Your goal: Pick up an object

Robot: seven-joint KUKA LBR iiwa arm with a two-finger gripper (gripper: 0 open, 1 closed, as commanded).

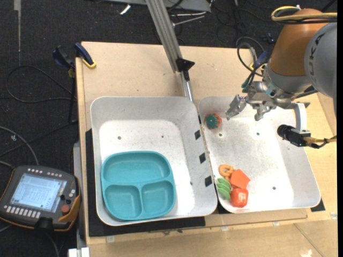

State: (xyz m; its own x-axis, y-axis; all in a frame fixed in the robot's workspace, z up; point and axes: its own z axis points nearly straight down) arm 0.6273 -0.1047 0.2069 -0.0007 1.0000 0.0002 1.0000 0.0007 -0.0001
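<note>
- A grey handheld control pendant with a lit screen (38, 196) is lying on the dark floor, off the left side of the pale wooden desk (134, 71).
- A shallow white plastic bin on the left (115, 111) is sitting on the desk, holding a teal plastic tray with three compartments (139, 184) in its near half.
- A slanted grey metal pole (167, 28) is reaching down to the gap between the two bins.
- A shallow white plastic bin on the right (278, 170) is lying just beside the first.
- A small round green toy with an orange spot (213, 121) is resting near this bin's far left corner.
- A cluster of small toys is lying at the bin's near left edge: an orange ring (226, 170), an orange block (239, 179), a green leafy piece (223, 188) and a red tomato-like piece (239, 197), touching one another.
- The grey arm's two-finger gripper (247, 108) is hovering over the right bin's far side, its fingers spread apart and holding nothing, just right of the green toy.
</note>
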